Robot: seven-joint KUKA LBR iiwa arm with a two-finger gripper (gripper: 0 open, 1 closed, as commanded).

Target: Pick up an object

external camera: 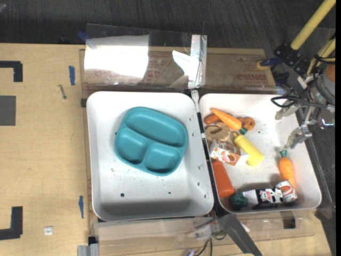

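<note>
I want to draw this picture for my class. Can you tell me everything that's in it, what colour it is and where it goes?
Bins: 2, white, side by side on the bench.
Divided plate: 1, teal, middle of the left bin.
Carrots: 2, orange, right bin; one at the top left, one near the right wall.
Bottle: 1, yellow, middle of the right bin.
Orange bottle: 1, orange-red, along the right bin's left wall.
Small carton: 1, white and red, beside the yellow bottle.
Dark carton: 1, black and white, at the right bin's front.
Green piece: 1, dark green, front of the right bin.
Gripper: 1, metal grey, over the right bin's right side.
</note>
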